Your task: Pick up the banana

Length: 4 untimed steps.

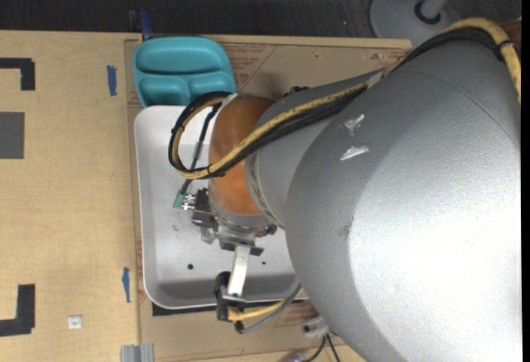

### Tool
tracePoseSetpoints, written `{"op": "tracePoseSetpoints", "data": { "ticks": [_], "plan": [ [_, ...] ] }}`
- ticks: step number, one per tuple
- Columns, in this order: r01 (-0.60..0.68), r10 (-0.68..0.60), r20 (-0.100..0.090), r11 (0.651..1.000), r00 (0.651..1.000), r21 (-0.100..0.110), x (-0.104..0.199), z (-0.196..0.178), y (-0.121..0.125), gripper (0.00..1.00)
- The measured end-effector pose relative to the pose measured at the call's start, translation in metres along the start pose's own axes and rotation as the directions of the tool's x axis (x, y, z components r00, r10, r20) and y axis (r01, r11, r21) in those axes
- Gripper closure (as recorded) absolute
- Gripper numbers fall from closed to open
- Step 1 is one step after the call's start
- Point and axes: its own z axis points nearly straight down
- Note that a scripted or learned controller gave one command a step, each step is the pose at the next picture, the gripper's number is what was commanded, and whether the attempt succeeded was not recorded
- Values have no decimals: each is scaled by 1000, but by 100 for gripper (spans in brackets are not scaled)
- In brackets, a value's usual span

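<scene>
My grey arm fills the right and middle of the camera view, its orange band (236, 161) over the white bin (157, 211). The gripper (225, 228) hangs below the band, pointing down into the bin's right half and seen from above, so the wrist covers what lies under it. The arm hides the bin's right side and everything further right. The bare part of the bin floor on the left holds no yellow thing.
A teal plastic moulded piece (182, 70) rests at the bin's far end, over its rim. The cardboard-coloured bench (66, 186) with black and blue tape marks stretches to the left. A grey stand base (406, 8) sits on the dark floor beyond.
</scene>
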Motion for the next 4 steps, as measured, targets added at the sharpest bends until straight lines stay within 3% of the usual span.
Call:
{"op": "tracePoseSetpoints", "data": {
  "ticks": [1,2,3,4],
  "plan": [
    [318,-318,5,948,948,5,-2,-82,-1,100],
    [580,-580,0,815,815,3,-24,38,7,100],
    [579,-579,0,816,816,2,-23,28,7,100],
    [238,-238,5,971,971,4,-14,-38,1,100]
  ]
}}
